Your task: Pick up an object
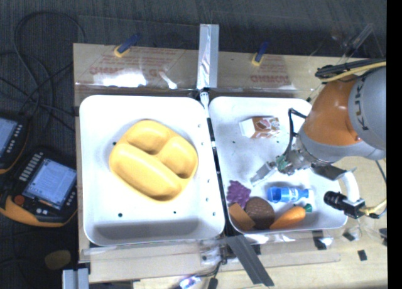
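A grey KUKA arm [342, 124] with an orange band is reaching in from the right over the right bin [220, 156], its gripper [271, 168] hanging low above the bin floor; whether the jaws are apart or together cannot be told from this slanted view, and nothing is showing between them. The likeliest target, a small blue bottle [287, 193], is lying on its side just below and slightly right of the gripper, its long axis running left to right across the bin. Crowding it along the near wall are an orange carrot [290, 217], a brown round item [258, 208] and a purple grape cluster [238, 190], all touching or nearly so. A small printed packet [264, 125] is sitting well apart near the bin's far side, with bare floor around it. The left bin [91, 156] is holding a large yellow object [153, 159] at its centre. Judging from this layout, a short move toward the near wall would be bringing the gripper over the bottle, though the wall and the packed neighbours are leaving little room on that side; the open floor toward the bin's middle is offering the freer approach.
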You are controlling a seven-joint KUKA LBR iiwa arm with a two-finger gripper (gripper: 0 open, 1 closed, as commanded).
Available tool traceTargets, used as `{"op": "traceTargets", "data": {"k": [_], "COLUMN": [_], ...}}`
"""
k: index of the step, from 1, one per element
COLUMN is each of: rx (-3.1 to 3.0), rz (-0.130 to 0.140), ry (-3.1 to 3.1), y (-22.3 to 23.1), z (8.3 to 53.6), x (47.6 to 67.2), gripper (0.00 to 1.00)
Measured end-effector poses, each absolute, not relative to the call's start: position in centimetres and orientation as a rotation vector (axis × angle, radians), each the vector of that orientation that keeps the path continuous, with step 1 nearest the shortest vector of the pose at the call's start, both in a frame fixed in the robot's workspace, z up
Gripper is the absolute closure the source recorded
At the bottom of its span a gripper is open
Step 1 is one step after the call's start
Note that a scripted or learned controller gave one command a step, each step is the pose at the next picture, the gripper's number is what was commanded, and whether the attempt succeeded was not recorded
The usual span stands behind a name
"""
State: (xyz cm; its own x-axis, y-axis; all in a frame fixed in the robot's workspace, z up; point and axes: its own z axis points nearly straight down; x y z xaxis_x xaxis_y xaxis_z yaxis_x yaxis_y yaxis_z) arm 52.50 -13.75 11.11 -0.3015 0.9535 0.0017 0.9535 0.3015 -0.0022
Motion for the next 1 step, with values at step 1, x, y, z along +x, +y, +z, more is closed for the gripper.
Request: {"op": "traceTargets", "data": {"k": [1], "rx": [-1.614], "rz": [0.003], "ry": [-2.695], "y": [-15.55], "z": [10.52], "x": [54.64], "gripper": [0.0]}}
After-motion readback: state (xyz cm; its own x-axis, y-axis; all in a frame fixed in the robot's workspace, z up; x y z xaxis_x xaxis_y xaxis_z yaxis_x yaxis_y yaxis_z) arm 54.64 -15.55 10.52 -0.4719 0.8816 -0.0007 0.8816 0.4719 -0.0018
